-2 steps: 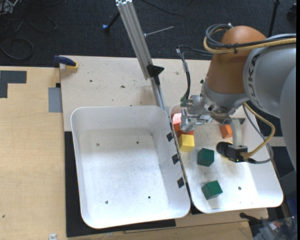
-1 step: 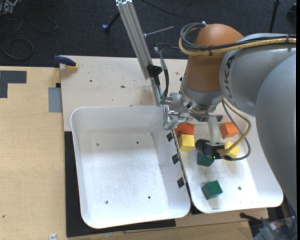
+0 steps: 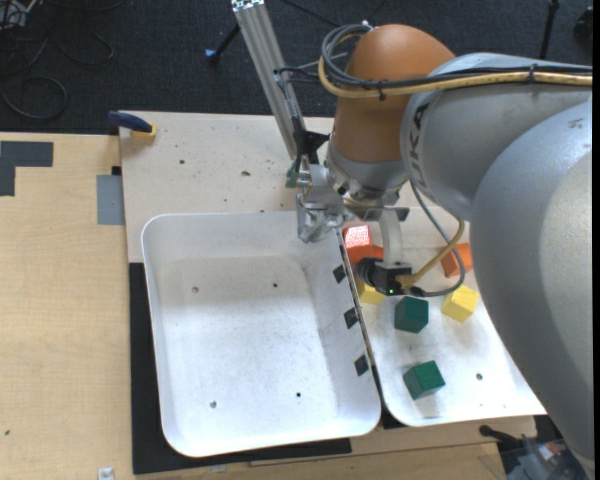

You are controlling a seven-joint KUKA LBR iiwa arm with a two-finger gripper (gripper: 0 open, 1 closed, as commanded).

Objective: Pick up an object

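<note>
My gripper (image 3: 316, 224) hangs over the back end of the divider between the two white bins, under the orange wrist band. Just to its right, in the right bin (image 3: 500, 388), lies a red-orange block (image 3: 359, 242), close to the gripper but not visibly held. Further forward in that bin sit a dark green cube (image 3: 412, 315) and a second green cube (image 3: 424, 378). A yellow cube (image 3: 460, 304) lies to the right, and a yellow piece (image 3: 371, 291) is partly hidden by the wrist. An orange block (image 3: 459, 258) peeks out beside the arm.
The left bin (image 3: 180, 268) lies beside the right one, with small black clips along the shared rim (image 3: 352, 318). A slanted metal pole (image 3: 270, 68) rises behind the gripper. The big grey arm covers the right bin's back and right side.
</note>
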